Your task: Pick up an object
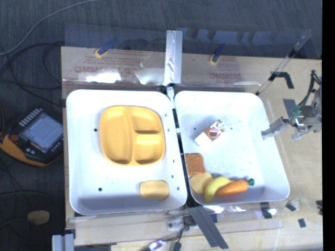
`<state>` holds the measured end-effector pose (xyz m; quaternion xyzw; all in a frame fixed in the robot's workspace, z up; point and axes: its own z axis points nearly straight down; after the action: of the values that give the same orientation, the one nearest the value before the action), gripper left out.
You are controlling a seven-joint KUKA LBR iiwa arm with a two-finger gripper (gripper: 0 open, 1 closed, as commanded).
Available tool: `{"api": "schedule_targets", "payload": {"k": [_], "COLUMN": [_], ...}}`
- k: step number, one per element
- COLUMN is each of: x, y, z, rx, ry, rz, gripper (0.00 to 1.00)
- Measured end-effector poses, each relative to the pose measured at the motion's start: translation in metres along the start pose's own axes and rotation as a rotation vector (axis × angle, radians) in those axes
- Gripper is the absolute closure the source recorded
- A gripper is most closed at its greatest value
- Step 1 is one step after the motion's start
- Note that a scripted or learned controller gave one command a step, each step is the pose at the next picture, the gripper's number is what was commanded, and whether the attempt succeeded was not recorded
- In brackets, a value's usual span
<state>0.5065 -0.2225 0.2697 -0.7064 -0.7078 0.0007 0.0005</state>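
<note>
Step in hand: approach, no pick begun. The gripper (305,120) stands at the desk's right edge, outside the right white bin (272,156); its opening cannot be told, and nothing is seen in its hold. Candidates lie in that bin: a small white carton with red-brown label (211,132) near its middle, well apart from an orange carrot (233,187), yellow banana (215,186) and brown bread slice (195,164) crowded along its near-left corner. Next move, by judgement: travel left over the carton, then descend.

Tray (132,135), block (154,189) in left bin (78,140); carton (211,132), carrot (233,187) in right bin (267,156).
</note>
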Motion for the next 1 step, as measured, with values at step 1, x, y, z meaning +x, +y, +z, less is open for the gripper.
{"api": "schedule_targets", "payload": {"k": [1], "x": [0.0056], "y": [0.0062], "z": [-0.0786], "rx": [-0.002], "ry": [-0.003], "rz": [-0.261], "gripper": [0.00]}}
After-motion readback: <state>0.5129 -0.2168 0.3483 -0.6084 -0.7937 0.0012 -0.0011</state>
